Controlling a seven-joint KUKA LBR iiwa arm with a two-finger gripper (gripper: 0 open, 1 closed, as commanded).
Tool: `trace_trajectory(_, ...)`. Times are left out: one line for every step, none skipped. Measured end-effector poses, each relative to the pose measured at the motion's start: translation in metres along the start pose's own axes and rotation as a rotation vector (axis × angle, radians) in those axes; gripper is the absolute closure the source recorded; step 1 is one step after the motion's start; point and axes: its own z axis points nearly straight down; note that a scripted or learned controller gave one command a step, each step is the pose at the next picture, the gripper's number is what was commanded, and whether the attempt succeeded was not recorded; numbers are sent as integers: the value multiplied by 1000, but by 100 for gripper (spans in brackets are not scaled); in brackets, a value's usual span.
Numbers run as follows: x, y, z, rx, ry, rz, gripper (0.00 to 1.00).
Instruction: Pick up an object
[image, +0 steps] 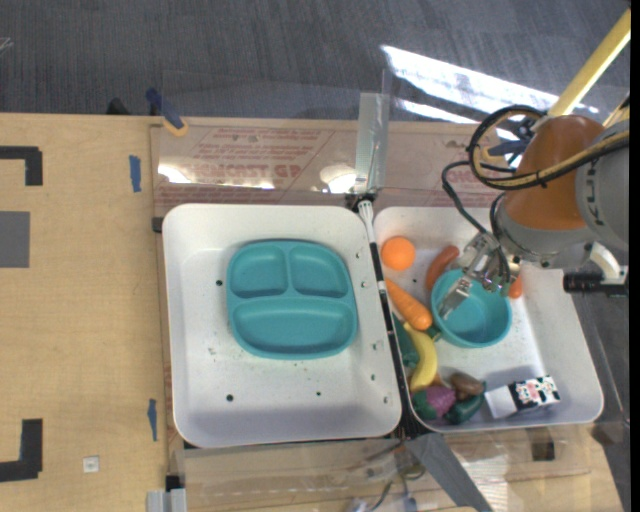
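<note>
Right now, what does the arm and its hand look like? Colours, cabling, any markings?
The arm is grey with a glossy orange band above the wrist. Black cables loop loosely off its upper side. The hand is metallic silver-grey with slim fingers. No markings are legible at this resolution.

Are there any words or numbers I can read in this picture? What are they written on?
Nothing here can be read for sure.
Red printing on the clear sheet behind the bins: it looks like writing, but it is upside down and too blurred to read.
Black marks on the small white box in the right bin: too small to read.
The teal divided plate and teal bowl carry no writing.
</note>
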Motion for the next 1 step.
trace_trajectory(-52,-60,-88,5,-6,-73,0)
